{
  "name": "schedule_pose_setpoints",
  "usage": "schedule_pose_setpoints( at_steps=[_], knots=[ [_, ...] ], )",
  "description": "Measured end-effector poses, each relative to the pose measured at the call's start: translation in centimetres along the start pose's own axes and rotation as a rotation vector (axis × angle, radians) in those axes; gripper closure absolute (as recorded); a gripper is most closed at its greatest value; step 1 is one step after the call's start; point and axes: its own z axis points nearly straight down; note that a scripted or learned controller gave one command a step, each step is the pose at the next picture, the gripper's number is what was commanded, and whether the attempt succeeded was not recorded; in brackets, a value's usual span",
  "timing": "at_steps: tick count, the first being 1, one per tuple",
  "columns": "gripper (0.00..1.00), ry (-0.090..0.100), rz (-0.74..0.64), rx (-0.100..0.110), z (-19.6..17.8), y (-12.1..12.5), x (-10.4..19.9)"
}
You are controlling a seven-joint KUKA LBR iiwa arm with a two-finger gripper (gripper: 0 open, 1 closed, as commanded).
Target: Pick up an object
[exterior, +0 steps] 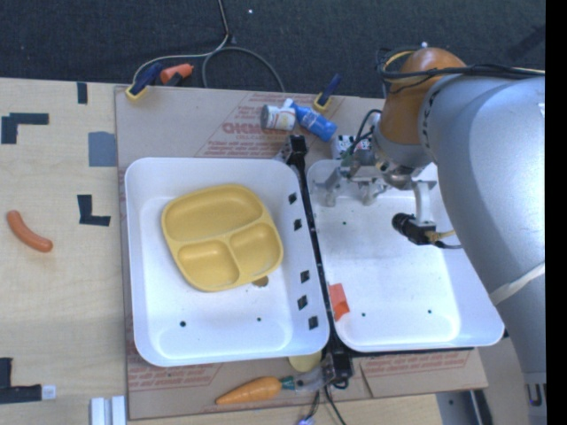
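The two-finger metal gripper [344, 187] sits low over the far edge of the right shallow white plastic bin [399, 321], finger state not discernible, while the yellow three-compartment plastic plate [221, 235] lies flat in the left white bin [146, 326].

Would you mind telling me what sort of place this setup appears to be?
Probably a robot test bench in a lab: a grey arm reaches over two white bins on a cardboard sheet held by clamps, with a yellow divided plate and a toy carrot.
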Motion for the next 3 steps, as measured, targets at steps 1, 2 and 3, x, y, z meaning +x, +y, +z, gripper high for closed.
schedule_pose_setpoints(
  at_steps=[1, 2, 3],
  knots=[
    [1.00, -0.002, -0.001, -0.001, -1.1, -0.1, 0.0],
    [0.00, -0.003, -0.001, 0.000, -1.0, -0.1, 0.0],
    [1.00, -0.004, -0.002, 0.001, -2.0, -0.1, 0.0]
  ],
)
